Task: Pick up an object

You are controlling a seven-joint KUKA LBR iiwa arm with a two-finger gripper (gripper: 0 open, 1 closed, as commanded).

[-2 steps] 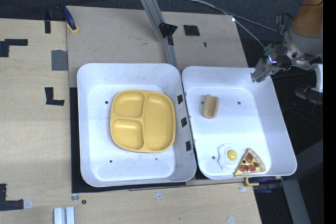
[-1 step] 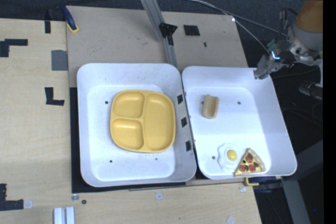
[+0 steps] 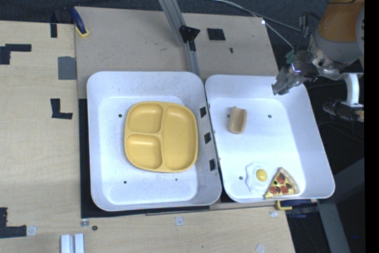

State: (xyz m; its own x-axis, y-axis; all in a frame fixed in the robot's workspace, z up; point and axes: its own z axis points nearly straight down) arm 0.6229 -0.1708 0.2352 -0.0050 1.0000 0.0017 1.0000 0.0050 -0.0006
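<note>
Objects for picking lie in the two white bins on the desk (image 3: 35, 145). Starting at the left, the left bin (image 3: 100, 145) carries a yellow plate (image 3: 161, 137) with three compartments, lying flat near the bin's middle. Above the gap between the bins, a grey metal pole (image 3: 169, 0) slants down from the top edge to a black clamp (image 3: 189, 34). The right bin (image 3: 308, 145) holds three small things: a tan, bread-like block (image 3: 237, 120) lies in the upper left part, well apart from the others; a toy fried egg (image 3: 257, 177) sits near the lower edge, and a toy pizza slice (image 3: 282, 183) lies just beside it on the right, the two about touching. Farther right, the arm (image 3: 340, 15) comes in from the upper right corner, its orange band high and its grey wrist angled down and to the left. The tool (image 3: 280, 86) hangs over the upper right rim of the right bin, away from all three objects, with nothing visible between its tips. Whether it is open or closed cannot be told at this angle.
</note>
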